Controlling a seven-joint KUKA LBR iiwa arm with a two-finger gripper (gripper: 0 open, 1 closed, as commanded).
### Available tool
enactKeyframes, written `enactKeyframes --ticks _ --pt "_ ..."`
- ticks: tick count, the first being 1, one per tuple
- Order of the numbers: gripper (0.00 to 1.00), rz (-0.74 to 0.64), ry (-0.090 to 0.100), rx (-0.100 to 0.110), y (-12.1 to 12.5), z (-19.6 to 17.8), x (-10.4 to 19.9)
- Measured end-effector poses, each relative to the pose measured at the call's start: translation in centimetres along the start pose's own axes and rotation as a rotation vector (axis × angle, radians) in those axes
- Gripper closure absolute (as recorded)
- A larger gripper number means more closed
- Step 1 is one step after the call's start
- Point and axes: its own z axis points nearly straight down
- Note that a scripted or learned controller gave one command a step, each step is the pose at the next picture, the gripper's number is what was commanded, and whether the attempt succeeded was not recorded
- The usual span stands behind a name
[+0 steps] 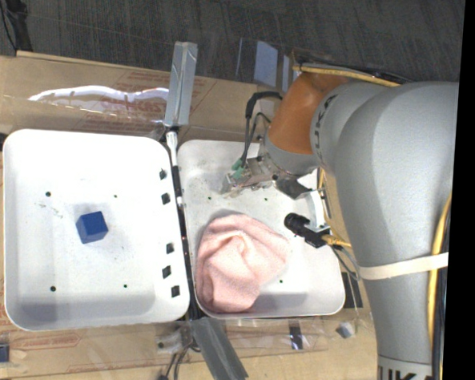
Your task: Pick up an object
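Observation:
A crumpled pink cloth [237,261] lies in the front half of the right bin [327,291]. A small blue cube [92,226] sits alone on the floor of the left bin [30,164]. My gripper [240,177] hangs low over the back of the right bin, just behind the cloth and apart from it. The grey arm with its orange band [294,120] reaches in from the right and covers the bin's right rear corner. Nothing shows between the gripper's tips.
A raised divider with black clips [173,229] runs between the two bins. Cardboard [91,96] lies under and behind the bins. A grey metal bar [180,85] stands at the back between them.

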Motion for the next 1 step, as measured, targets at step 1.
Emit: enactKeyframes --ticks 1 --pt "0.0 -0.001 0.0 0.0 0.01 0.01 0.03"
